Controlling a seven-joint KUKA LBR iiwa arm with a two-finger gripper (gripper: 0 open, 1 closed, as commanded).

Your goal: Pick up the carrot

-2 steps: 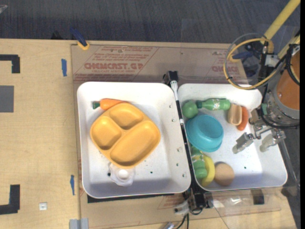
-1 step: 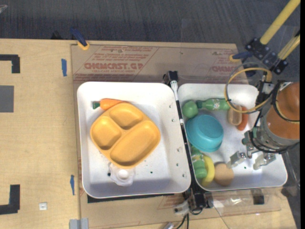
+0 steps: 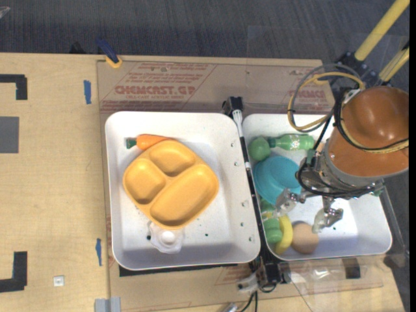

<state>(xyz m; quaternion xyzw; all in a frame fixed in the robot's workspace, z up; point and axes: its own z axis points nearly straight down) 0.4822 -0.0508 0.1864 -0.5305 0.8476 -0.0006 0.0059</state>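
Gripper (image 3: 308,210) on the grey arm with the orange band (image 3: 376,130) hangs over the right-hand shallow white bin (image 3: 383,236), its two metal fingers (image 3: 330,217) spread apart with nothing between them. One finger points down near the teal plastic bowl (image 3: 276,174), the other is over bare bin floor. Just below the gripper lies a tan egg-shaped object (image 3: 303,237), touching a yellow and green toy (image 3: 279,231) that sits against the bin's left wall. Past the teal bowl, toward the far edge of this bin, a green plastic bottle-like object (image 3: 284,143) lies on its side. Black and yellow cables (image 3: 312,103) loop above the wrist.

Across the divider, the left-hand shallow white bin (image 3: 117,239) holds a large yellow three-compartment plate (image 3: 170,181) lying at an angle. The orange carrot with a green stem end (image 3: 147,141) rests in this bin's far left corner, partly tucked behind the plate's upper edge, well apart from the gripper. A small white rounded object (image 3: 167,237) sits at the plate's near edge. Both bins stand on brown cardboard (image 3: 156,86) over a light wooden bench (image 3: 45,174).
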